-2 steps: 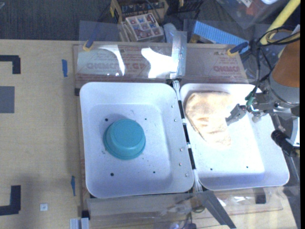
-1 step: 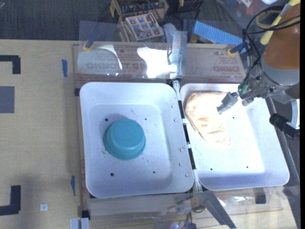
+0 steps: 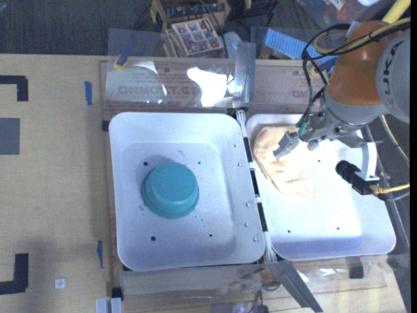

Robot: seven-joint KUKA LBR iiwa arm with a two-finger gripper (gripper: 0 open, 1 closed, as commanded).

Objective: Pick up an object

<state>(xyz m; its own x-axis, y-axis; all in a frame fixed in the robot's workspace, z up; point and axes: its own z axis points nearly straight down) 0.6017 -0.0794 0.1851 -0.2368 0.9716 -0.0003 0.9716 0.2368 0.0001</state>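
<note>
Camera view from above, tan cloth-like object point(image 3: 290, 168) lying in the upper left of the right bin point(image 3: 339, 240), gripper point(image 3: 291, 143) poised over its upper edge, fingers' spacing impossible to tell, teal bowl point(image 3: 171, 189) upside down in the left bin point(image 3: 130, 142), both bins on the bench point(image 3: 52, 194).

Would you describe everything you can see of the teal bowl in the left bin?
The teal bowl is a round, smooth, plastic-looking thing, uniformly blue-green. It seems to sit upside down, its flat circular base facing up and a wider rim spreading below. It rests on the floor of the left bin, slightly left of centre, apart from the walls. Nothing else touches it; the gripper is over the other bin.
</note>
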